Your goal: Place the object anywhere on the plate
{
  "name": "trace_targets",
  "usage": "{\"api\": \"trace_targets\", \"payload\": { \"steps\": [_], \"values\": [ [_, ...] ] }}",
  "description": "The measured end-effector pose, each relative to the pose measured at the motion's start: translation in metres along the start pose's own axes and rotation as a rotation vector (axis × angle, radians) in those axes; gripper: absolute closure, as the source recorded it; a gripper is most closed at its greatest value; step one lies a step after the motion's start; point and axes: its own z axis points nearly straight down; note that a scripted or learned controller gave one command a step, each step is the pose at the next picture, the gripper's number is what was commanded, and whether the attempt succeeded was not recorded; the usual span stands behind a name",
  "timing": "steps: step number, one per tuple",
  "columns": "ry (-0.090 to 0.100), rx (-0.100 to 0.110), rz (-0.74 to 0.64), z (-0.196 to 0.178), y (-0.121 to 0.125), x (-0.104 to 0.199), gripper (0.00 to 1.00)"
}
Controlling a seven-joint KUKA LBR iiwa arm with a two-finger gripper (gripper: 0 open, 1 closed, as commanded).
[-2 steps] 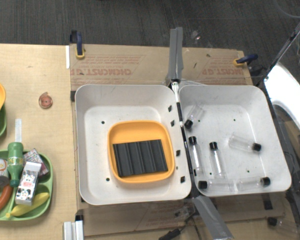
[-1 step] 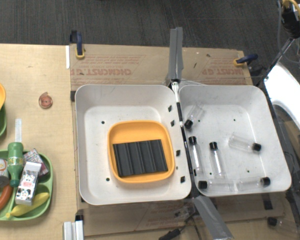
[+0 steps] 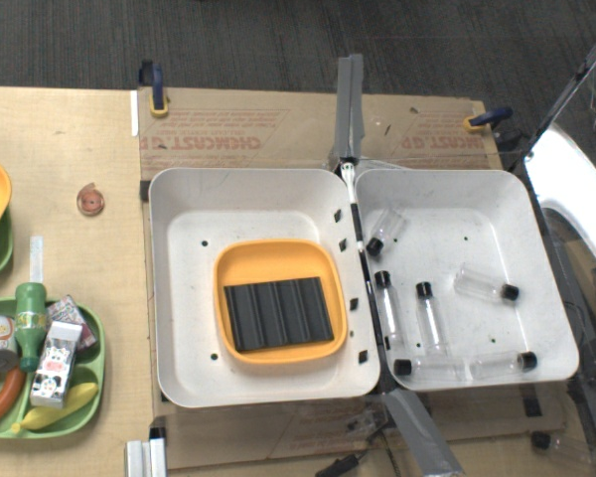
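Judged as the very start of a pick, with nothing yet carried toward the orange plate. Along the near edge of the right bin: two clear vials with black caps lying end to end, one toward the near left corner, the other toward the near right corner. Just beyond them, a third vial lying lengthwise near the bin's middle, and a fourth pressed along the left wall. Farther still, a fifth lying crosswise right of centre, and a sixth tilted near the far left corner. In the left bin, the plate sitting about mid-floor, already bearing a dark ridged block that covers most of its well; hard to say whether that counts as the object or merely as a liner. Next move, probably: come down over one vial lying clear of the walls, close across its narrow body, lift, cross the shared wall, release over the plate. Slippery round glass likely to roll. As for the gripper: open, closed or loaded, cannot tell.
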Motion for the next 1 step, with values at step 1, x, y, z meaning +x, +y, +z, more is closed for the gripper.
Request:
{"api": "trace_targets", "payload": {
  "steps": [1],
  "values": [
    [0.000,0.000,0.003,0.0325,0.0061,-0.0300,0.00]
  ]
}}
